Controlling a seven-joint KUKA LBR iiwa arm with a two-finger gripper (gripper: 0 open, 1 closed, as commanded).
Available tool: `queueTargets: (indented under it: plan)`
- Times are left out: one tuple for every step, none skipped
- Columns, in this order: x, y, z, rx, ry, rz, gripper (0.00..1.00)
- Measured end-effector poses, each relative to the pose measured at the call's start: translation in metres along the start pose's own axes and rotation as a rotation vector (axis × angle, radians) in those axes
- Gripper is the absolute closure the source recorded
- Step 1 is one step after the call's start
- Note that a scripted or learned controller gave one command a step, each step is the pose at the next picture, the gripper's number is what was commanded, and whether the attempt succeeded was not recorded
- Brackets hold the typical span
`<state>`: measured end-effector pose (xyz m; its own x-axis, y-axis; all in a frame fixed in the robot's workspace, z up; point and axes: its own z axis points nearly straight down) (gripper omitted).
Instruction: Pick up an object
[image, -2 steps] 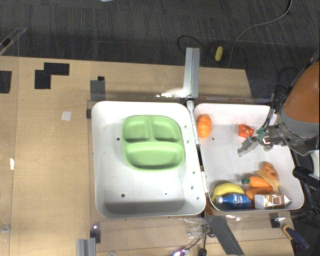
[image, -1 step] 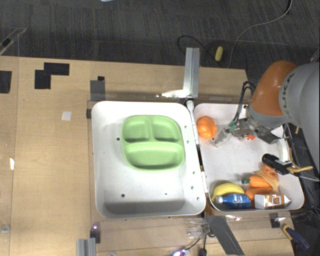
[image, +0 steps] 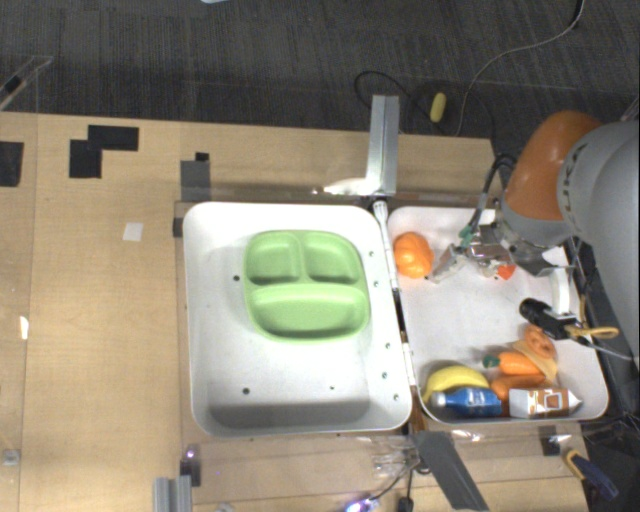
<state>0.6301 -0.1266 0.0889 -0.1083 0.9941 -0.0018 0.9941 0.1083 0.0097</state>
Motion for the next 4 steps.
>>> queueTargets:
  plan:
    - [-0.081,0.033,-0.072,0.001,-0.001,-0.210,0.00]
    - [-0.081,0.033,-0.006,0.011,0.007,-0.292,0.00]
    - [-0.051,-0.027,-0.001,-0.001,-0.001,-0.362,0.00]
    - [0.043,-0.021,-0.002,-0.005,0.001,-0.391,0.00]
